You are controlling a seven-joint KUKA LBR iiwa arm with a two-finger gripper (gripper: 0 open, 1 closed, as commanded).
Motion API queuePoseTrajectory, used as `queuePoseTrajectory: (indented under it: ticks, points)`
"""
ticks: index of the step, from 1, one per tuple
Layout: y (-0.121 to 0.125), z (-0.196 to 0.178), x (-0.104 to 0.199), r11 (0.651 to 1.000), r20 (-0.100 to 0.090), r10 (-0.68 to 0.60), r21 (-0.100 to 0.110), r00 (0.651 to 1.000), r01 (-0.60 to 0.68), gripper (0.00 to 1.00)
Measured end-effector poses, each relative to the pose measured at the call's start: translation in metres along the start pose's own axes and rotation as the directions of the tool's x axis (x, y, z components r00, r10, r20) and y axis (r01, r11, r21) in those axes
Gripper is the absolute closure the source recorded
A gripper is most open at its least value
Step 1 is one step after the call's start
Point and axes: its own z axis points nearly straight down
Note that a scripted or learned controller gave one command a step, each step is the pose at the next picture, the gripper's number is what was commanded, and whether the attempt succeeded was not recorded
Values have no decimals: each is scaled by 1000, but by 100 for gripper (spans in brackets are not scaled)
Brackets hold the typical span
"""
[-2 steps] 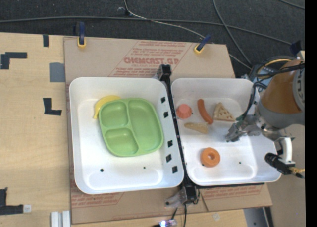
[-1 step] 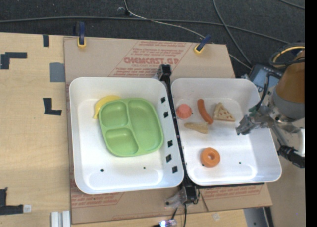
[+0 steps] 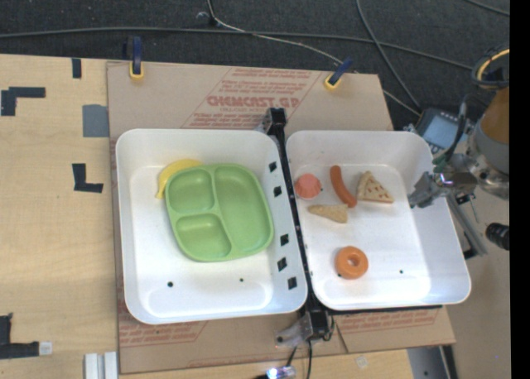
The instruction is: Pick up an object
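— What colours are seen in the left bin [image 3: 141, 286]?
— White for the bin; a light green divided tray [image 3: 219, 212] is seen, with a yellow piece [image 3: 171, 173] at its ten o'clock.
— And the right bin [image 3: 431, 278]?
— White too. An orange ring [image 3: 352, 262], a red-orange sausage [image 3: 343, 185], a pinkish-red round piece [image 3: 308, 186], a tan wedge [image 3: 329, 213] and a yellow-brown speckled slice [image 3: 375, 189] are seen.

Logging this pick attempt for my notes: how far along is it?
Early stage. Done: the gripper sits at the right bin's right rim. In hand: nothing visibly. Left: the whole pick; the donut, sausage, pizza slice, pink round piece and bread piece all lie on the bin floor.
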Motion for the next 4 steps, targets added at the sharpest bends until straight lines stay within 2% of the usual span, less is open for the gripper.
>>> queuePoseTrajectory:
  ticks: [1, 2, 4]
  points:
    - [2, -43, 4, 1000, -1, 0, 1, 1000, 0, 100]
    - [-7, -38, 67, 1000, -4, -4, 7, 1000, 4, 100]
    - [-17, -40, 173, 1000, -3, -4, 6, 1000, 4, 100]
